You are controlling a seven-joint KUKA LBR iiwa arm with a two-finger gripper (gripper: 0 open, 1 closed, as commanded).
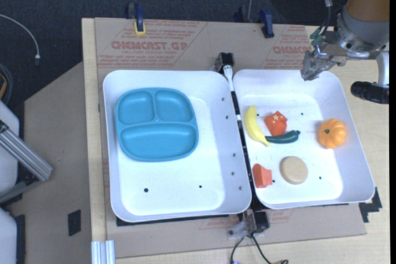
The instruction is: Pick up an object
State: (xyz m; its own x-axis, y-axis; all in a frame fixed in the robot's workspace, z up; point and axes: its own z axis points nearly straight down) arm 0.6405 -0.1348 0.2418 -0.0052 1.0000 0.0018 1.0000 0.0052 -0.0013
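At the bench's near edge a small clamp (250, 224) with trailing wires sits below the seam between the two bins. Just above it, the right bin (346, 188) holds a red block (262, 175) against its near-left wall, with a tan round piece (294, 170) just beside it. Farther in lie a banana (253, 125), a red strawberry-like piece (276, 123) and a dark green pepper (283, 138), the three clustered and touching or nearly so. A small orange pumpkin (332, 133) sits apart toward the right wall.

The left bin (167, 195) holds a blue divided plate (158, 123) in its far-left part.

The gripper (313, 70) hangs over the far right corner of the right bin, well apart from every toy; nothing shows between its tips, and whether they are spread or closed I cannot tell. Two blue clamps (139, 17) pin the board's far edge.
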